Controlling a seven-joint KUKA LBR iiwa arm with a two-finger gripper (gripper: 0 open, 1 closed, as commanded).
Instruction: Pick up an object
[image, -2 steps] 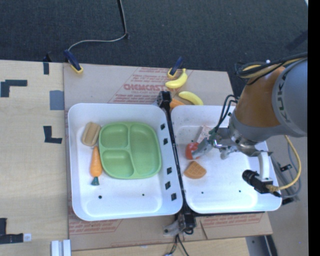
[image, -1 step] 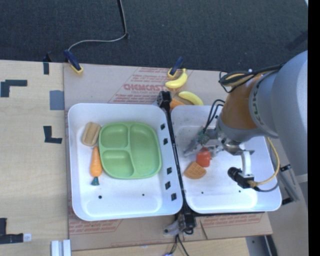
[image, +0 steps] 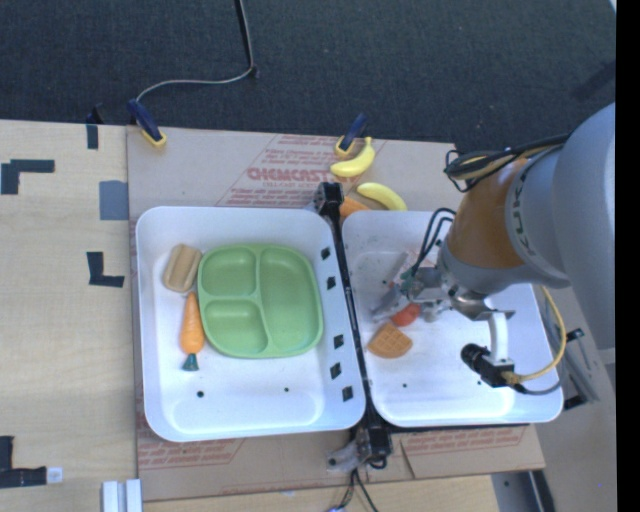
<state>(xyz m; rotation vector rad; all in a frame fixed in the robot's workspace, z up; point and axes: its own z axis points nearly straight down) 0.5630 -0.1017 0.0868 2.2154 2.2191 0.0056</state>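
- Arm (image: 540, 215): nearest the camera, grey with an orange band, coming in from the right over the right bin.
- Left bin (image: 240, 410): white, shallow, holds the green plate, a carrot and a tan piece.
- Right bin (image: 450, 400): white, touching the left bin along a black divider.
- Plate (image: 260, 300): green, three compartments, flat in the left bin's upper middle.
- Gripper (image: 405, 290): low in the right bin's left half, just above a small red piece; can't tell how far the jaws are open or whether they hold anything.
- Bananas (image: 362, 175): two yellow ones on the cardboard just behind the bins.
- Carrot (image: 191, 330): orange, lengthwise beside the plate's left edge.
- Tan piece (image: 181, 268): bread-like, by the plate's upper left corner.
- Waffle-like piece (image: 390, 343): orange-brown, on the right bin's floor, just below the red piece.
- Red piece (image: 405, 316): small, just under the gripper; contact unclear.
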